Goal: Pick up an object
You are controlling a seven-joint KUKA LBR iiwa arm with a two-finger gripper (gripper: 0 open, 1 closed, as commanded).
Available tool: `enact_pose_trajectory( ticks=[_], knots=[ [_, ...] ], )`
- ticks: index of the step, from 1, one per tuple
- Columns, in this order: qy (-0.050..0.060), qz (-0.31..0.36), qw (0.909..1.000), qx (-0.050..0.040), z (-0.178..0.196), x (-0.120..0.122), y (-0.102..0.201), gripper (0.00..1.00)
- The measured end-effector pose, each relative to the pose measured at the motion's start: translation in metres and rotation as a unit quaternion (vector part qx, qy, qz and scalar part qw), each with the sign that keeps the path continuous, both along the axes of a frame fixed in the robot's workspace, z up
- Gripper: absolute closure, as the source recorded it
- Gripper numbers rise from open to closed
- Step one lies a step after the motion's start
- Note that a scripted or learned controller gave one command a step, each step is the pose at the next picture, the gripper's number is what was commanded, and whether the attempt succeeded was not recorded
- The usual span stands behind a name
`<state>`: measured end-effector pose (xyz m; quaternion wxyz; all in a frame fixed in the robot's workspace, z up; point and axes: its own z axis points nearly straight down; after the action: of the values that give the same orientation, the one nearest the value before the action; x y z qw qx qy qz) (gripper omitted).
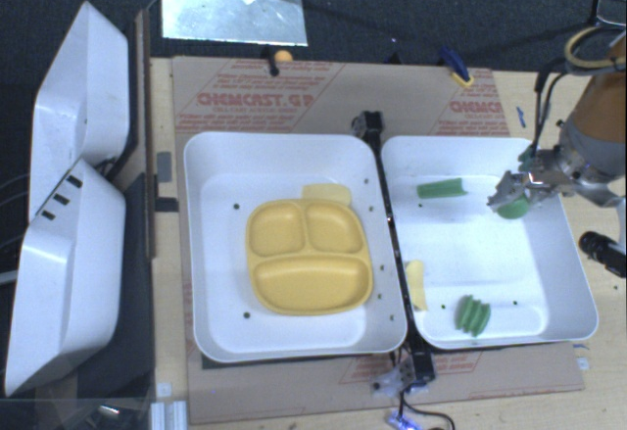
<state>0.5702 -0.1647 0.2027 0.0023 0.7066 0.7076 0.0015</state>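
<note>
1. Nearest me, inside the right bin [568, 320], a ribbed green piece [472, 314] lies by the front wall, with a pale yellow wedge [416, 284] against the bin's left wall; both sit loose, free for picking.
2. Left of that bin, the left bin [211, 320] holds a yellow divided tray [309, 257], too broad for an easy pinch.
3. Farther back in the right bin, a flat green block [441, 188] rests by the far wall.
4. At the bin's right side, the end effector [511, 197] hangs low, touching a round green object [512, 208], likely the target; whether it grips I cannot tell.
</note>
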Motion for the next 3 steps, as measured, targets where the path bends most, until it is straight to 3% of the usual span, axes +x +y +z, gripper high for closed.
enact_pose_trajectory(
  ticks=[1, 3],
  knots=[
    [0.002, 0.000, 1.0000, 0.0003, 0.015, 0.000, 0.000, 1.00],
    [0.002, 0.002, 1.0000, 0.0012, 0.006, 0.024, 0.112, 1.00]
  ],
)
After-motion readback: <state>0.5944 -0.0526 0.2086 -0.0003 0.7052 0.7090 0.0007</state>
